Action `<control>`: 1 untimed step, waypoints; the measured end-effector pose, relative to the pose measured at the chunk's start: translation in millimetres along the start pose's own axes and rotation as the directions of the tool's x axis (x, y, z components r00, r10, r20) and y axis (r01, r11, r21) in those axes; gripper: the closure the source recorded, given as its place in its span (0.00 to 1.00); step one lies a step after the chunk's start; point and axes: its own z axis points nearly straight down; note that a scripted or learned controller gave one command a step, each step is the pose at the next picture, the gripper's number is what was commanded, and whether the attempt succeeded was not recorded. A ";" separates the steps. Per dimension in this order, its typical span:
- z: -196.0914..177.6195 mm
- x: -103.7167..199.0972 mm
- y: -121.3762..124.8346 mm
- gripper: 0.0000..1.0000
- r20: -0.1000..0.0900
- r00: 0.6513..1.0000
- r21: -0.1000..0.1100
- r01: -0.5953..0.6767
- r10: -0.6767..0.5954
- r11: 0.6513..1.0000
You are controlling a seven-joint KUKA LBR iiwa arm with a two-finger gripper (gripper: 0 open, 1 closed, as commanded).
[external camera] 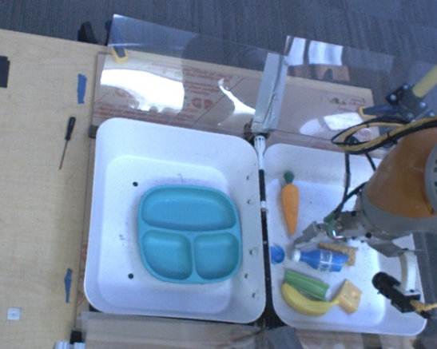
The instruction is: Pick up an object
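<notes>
We are in the approach step: our hand (316,238) sits low in the right bin (329,165), just over the blue bottle (320,260), and we cannot tell whether it is clenched or released. The bottle lies flat, its long axis running left to right, cap toward the divider. The carrot (289,206) lies just beyond it, the banana (305,300) nearer us. Next, we judge, the hand must straddle the bottle across its width.

Two white bins (111,195), one blue divided plate (189,232), one carrot (289,207), one banana (305,301), one cucumber (305,283), one blue bottle (321,260), one cheese wedge (349,296).
</notes>
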 end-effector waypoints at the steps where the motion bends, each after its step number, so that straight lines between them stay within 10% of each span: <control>1: -0.6 5.7 -47.7 0.00 0.000 0.992 -0.002 -0.124 0.124 0.992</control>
